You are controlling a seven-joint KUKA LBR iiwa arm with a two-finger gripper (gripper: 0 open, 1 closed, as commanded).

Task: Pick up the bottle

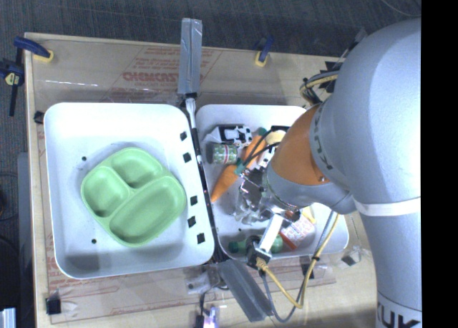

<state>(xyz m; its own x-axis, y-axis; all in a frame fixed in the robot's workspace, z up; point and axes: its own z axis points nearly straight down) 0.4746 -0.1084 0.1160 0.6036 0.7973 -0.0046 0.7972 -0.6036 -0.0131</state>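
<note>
A small bottle (pixel 223 152) with a green and red label lies on its side near the back left of the right bin (pixel 215 237). My gripper (pixel 250 199) is down inside this bin, in front of and to the right of the bottle and apart from it. It hangs just right of an orange carrot (pixel 224 181). The arm's orange band (pixel 300 158) and grey body cover the right half of the bin.
The left bin (pixel 64 140) holds a green divided plate (pixel 133 195). In the right bin lie a black-and-white item (pixel 233 133) at the back, a red-and-white packet (pixel 298 228) and small green pieces (pixel 247 245) at the front. A yellow cable (pixel 286 298) hangs off the front edge.
</note>
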